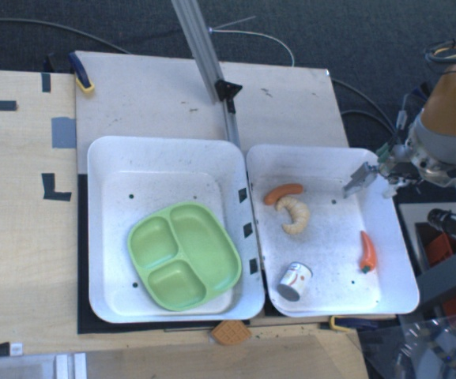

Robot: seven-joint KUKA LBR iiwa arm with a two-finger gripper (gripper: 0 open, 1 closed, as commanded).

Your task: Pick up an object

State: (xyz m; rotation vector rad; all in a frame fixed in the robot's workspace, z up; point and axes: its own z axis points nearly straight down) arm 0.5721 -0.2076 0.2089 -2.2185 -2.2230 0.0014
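Observation:
The right bin (386, 290) holds an orange sausage (283, 193), a beige curled pastry (295, 215) touching it from below, a small white can (292, 281) lying on its side, and an orange chilli pepper (367, 253) near the right wall. My gripper (374, 184) hangs over the bin's upper right corner, open, with nothing between its fingers. It is right of the sausage and above the pepper, apart from both.
The left bin (109, 212) holds a green divided plate (184, 255). A metal pole (204, 46) slants down to the gap between the bins. A brown biscuit (229, 332) lies on the bench in front of the bins. A blue and yellow clamp (81, 72) sits at the back left.

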